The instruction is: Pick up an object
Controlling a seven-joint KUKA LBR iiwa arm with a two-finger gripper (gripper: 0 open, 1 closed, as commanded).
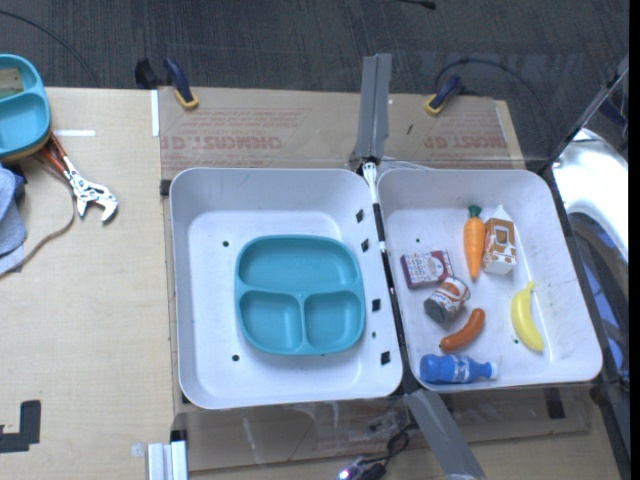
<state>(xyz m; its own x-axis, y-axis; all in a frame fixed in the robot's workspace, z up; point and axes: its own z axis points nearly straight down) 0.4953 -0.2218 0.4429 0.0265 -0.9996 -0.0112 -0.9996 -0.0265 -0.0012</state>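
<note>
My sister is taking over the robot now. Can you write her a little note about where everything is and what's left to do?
Gripper: I can't tell its state; the arm sits at the right edge, above the right bin.
Right bin holds the carrot, carton, banana, sausage, blue bottle, small red packet and a can.
Left bin holds the teal divided plate.
Done: nothing picked yet.
Left: pick up one object.

Robotics lab bench, clamped cardboard sheet (240,128), two white bins (190,298), wrench (92,196), loose cables (40,238)
</note>
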